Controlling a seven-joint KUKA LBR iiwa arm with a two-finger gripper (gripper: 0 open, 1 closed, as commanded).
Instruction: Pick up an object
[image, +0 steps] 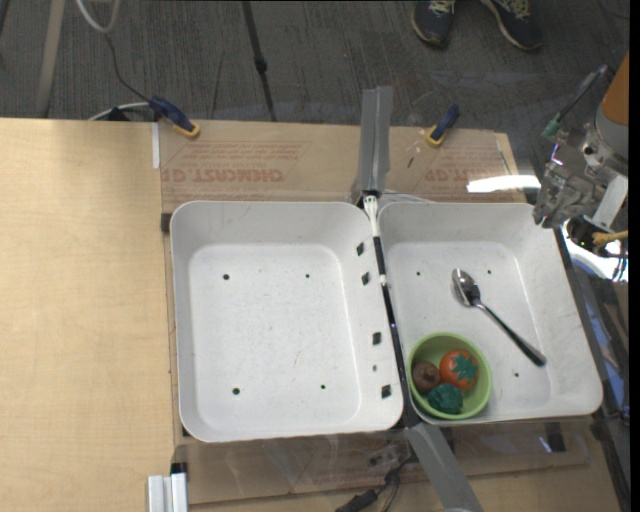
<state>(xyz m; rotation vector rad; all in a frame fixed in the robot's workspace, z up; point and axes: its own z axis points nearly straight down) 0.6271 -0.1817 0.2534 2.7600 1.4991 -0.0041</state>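
A green bowl (450, 375) sits at the front left corner of the right bin (560, 300). Inside it lie a red tomato-like toy (461, 367), a brown round piece (426, 375) and a dark green piece (446, 399). A metal spoon with a black handle (494, 313) lies diagonally in the middle of the same bin. My gripper (556, 205) hangs at the right bin's far right corner, above its rim and well away from the spoon and the bowl. Nothing shows between its fingers.
The left bin (200, 300) adjoins the right one, joined by black clips along the shared wall. Cardboard lies behind the bins with two clamps (180, 122) at its back edge. A bare wooden benchtop (80, 300) spreads to the left.
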